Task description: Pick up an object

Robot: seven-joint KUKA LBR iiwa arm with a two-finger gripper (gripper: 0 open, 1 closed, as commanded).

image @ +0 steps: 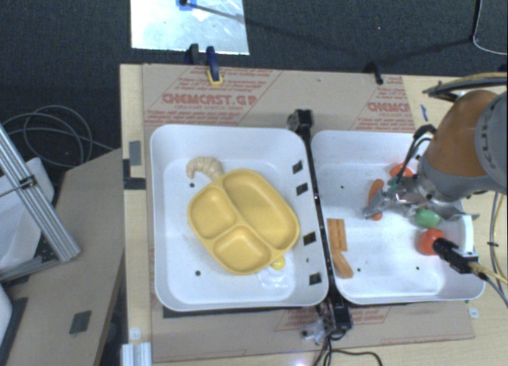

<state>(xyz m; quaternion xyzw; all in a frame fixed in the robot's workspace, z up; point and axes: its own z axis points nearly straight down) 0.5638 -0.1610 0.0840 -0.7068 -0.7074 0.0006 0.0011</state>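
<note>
At the near side of the right bin [397,297] lay two orange sticks [338,239], close to the wall between the bins. A little further in, under the arm [464,146], sat a red round thing [429,239] and a green thing [429,217], just beside each other.

The gripper [375,210] was low in the right bin, right by a small carrot [375,190]. The carrot looked like the thing to pick up. It seemed to touch the gripper's tip, but it was not clear that it sat inside the grip. Nobody could tell from here if the gripper was spread wide or closed up.

So the grab could go wrong. If the gripper closed beside the carrot and not around it, it could just push the carrot away or come up with nothing. The carrot was thin and smooth-looking, so it could also slip out or roll. The green thing was near, and the arm could bump it.

Further back in that bin was one more orange bit [397,171], partly hidden by the arm.

In the left bin [171,221] a yellow plate [242,217] lay with a pale curled thing [205,167] just behind it. They were well apart from the gripper and looked safe. Both bins sat on the table [262,94].
</note>
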